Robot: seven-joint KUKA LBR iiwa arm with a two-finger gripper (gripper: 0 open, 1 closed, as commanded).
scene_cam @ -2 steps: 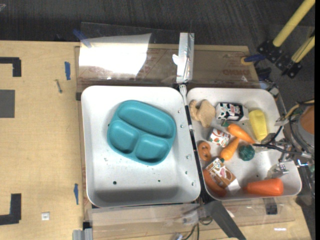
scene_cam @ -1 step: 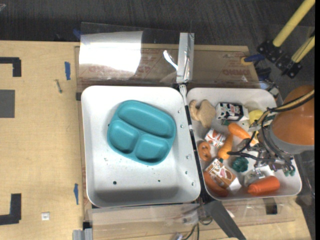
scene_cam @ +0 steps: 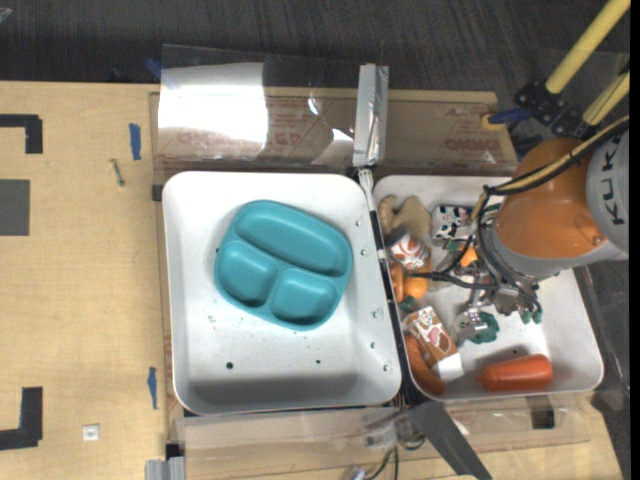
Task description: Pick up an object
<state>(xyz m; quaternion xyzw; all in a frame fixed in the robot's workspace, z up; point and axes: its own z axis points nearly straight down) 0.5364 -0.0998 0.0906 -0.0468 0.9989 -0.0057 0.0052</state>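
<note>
The right bin (scene_cam: 588, 340) holds a heap of small objects: a red-orange sausage-shaped piece (scene_cam: 516, 371) at the front, a red and white packet (scene_cam: 433, 337), an orange ball-like piece (scene_cam: 398, 289), a tan soft toy (scene_cam: 404, 214) and a black-and-white patterned piece (scene_cam: 452, 220). My gripper (scene_cam: 480, 320) hangs low over the middle of this bin, just below the orange wrist band (scene_cam: 545, 213). Its tip is near a small green and white item (scene_cam: 481, 328). The arm's body hides the bin's back right part.
The left bin (scene_cam: 190, 268) holds a teal divided tray (scene_cam: 283, 262) lying near its middle. A clear plastic sheet (scene_cam: 260, 113) and a metal bar (scene_cam: 369, 113) stand behind the bins. Yellow rods (scene_cam: 590, 33) cross the top right corner.
</note>
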